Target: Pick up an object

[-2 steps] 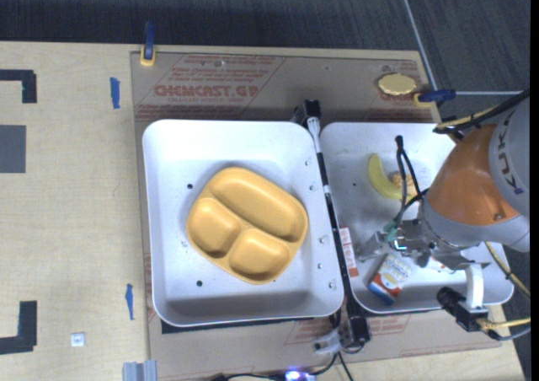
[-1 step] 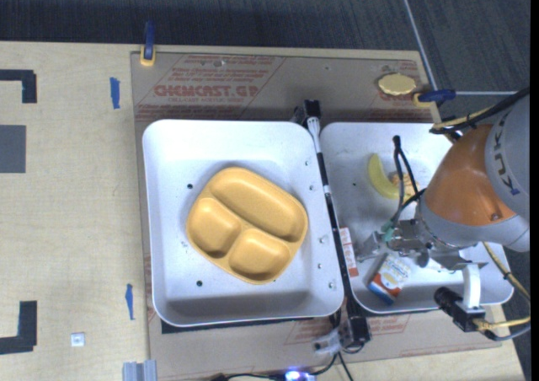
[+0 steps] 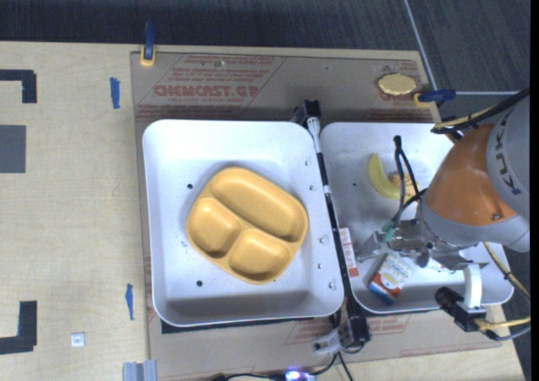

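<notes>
Cardboard (image 3: 210,84) reads "CHEMCAST GP" (perhaps); arm (image 3: 480,185) shows "KU".

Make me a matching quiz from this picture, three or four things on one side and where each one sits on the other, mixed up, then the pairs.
Things:
1. yellow divided tray
2. banana
3. small carton
4. round yellow disc

Places:
A. on the cardboard behind the right bin
B. near the front edge of the right bin, under the arm's wrist
C. in the left bin
D. toward the back of the right bin

Pairs: 1-C, 2-D, 3-B, 4-A
</notes>
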Action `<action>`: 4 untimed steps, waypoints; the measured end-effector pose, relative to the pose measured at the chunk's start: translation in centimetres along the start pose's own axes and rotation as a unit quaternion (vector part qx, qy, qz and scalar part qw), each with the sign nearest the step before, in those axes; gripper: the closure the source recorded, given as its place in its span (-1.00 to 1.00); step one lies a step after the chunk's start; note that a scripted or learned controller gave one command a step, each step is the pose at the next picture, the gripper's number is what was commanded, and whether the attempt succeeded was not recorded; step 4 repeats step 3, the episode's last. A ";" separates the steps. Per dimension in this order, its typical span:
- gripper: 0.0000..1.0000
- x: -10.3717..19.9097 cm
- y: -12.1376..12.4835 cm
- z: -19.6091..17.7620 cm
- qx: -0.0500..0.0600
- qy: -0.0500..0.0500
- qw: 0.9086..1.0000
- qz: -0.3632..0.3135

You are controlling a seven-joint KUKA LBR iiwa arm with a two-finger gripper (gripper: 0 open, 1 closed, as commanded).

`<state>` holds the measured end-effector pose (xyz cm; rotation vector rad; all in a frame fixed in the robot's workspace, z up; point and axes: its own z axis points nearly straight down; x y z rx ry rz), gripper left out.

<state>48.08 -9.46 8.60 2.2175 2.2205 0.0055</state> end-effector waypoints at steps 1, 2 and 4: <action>-1.00 0.1 0.0 0.0 0.000 -0.001 1.000 0.001; -1.00 0.2 0.0 0.0 0.000 -0.001 1.000 0.001; -1.00 0.2 0.0 0.0 0.000 -0.001 1.000 0.001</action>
